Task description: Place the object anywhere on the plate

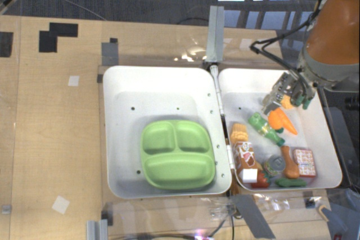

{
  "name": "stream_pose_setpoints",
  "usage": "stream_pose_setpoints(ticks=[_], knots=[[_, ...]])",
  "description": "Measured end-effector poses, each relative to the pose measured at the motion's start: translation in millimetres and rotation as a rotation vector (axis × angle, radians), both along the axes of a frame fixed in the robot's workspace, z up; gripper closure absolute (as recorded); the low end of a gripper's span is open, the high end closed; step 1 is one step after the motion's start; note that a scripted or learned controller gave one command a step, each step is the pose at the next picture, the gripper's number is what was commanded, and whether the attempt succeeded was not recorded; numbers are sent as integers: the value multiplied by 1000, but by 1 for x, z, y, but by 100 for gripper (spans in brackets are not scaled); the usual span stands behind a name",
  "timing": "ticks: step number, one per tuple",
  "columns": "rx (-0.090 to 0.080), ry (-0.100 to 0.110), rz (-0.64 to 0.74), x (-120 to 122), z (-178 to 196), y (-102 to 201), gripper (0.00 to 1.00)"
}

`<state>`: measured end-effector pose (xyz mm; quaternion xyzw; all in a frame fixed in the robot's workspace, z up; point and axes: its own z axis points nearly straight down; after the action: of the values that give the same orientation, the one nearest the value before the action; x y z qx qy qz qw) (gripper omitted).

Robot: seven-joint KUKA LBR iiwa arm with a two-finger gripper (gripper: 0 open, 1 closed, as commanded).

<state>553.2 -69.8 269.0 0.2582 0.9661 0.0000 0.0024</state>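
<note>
The plate [178, 153] looks like smooth green plastic with a soft sheen. Both bins [163, 84] are smooth white plastic, slightly glossy. The bench [50, 137] has a matt, pale wood-like surface. The carrot [281, 121] looks like shiny orange plastic. The post [215, 36] between the bins' far corners is dull grey metal.

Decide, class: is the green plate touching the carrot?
Apart. The camera view shows the green plate in the left bin and the carrot in the right bin, their rims between them.
</note>
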Motion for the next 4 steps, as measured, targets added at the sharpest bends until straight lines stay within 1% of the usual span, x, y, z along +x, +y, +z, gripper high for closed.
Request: stream_pose_setpoints(ticks=[1,2,3,4], knots=[[0,-5,355,38,84,70,100],[1,6,487,-25,-24,25,100],[1,1,589,62,-41,53,100],[-5,-5,874,17,52,25,100]])
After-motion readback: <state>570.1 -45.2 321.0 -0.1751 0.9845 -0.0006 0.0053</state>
